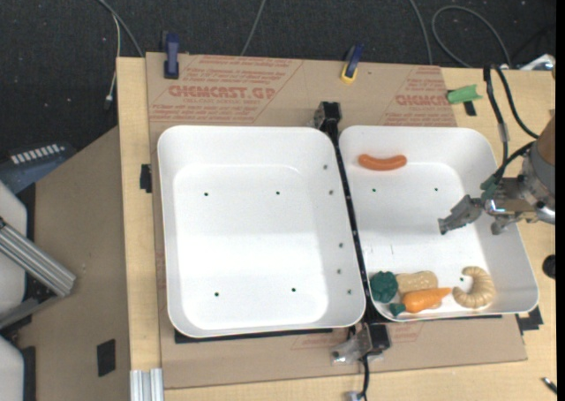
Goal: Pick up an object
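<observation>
My gripper [478,216]: fingers spread wide, nothing between them, over the right bin [494,156].
Nearest pick: croissant [477,288], near corner.
Others: carrot [421,300], sausage [382,161].
Advice: centre over croissant, descend straight, clear the rim.

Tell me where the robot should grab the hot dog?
Probably around the middle of the hot dog, coming straight down from above. It lies flat and alone near the far wall of the right bin, long side running left-right, so the fingers should close across its thin width.
</observation>
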You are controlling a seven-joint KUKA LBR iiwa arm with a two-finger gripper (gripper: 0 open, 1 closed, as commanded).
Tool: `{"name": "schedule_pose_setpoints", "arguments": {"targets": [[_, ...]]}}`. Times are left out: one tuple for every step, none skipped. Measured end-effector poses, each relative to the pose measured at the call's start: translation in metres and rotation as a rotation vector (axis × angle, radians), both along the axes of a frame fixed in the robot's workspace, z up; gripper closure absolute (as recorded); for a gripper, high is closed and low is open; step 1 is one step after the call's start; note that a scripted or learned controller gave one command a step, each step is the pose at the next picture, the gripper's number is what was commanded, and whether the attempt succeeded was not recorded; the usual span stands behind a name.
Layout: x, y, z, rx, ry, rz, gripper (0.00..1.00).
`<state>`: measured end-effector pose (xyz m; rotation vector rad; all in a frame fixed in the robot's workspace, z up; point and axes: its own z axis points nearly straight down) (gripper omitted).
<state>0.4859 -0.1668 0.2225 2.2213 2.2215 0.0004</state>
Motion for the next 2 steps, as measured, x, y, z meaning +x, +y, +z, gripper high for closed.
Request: {"name": "schedule_pose_setpoints", "arguments": {"targets": [[0.06, 0.034, -0.09, 0.002, 0.007, 0.004, 0.0], [0.135, 0.053, -0.14, 0.0, 0.004, 0.003, 0.0]]}}
